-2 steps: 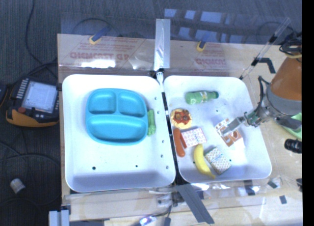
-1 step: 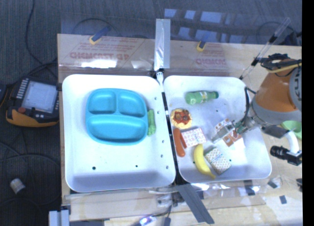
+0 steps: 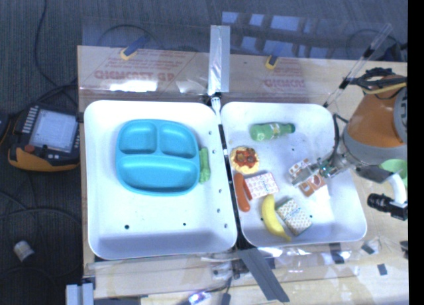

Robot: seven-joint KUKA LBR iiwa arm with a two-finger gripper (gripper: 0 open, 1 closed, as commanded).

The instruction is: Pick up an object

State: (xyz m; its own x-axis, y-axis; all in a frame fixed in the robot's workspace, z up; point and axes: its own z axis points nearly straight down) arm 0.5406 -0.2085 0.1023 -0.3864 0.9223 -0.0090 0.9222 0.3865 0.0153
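Note:
The right bin (image 3: 344, 221) holds a green bottle (image 3: 271, 130) lying at the back, a small round pizza (image 3: 246, 158), a red sausage (image 3: 242, 191), a checkered packet (image 3: 260, 184), a yellow banana (image 3: 271, 218) and a patterned box (image 3: 294, 217). My gripper (image 3: 307, 176) reaches in from the right and sits low over the bin floor, right of the checkered packet and above the patterned box. A small reddish-brown piece (image 3: 310, 188) lies right at its tip. The arm's orange band (image 3: 375, 123) is over the bin's right rim.
The left bin (image 3: 159, 231) holds a blue divided plate (image 3: 158, 156) with a green item (image 3: 204, 164) against its right edge. A ridge (image 3: 225, 178) separates the bins. A handheld device (image 3: 48, 136) and cables lie on the floor at left.

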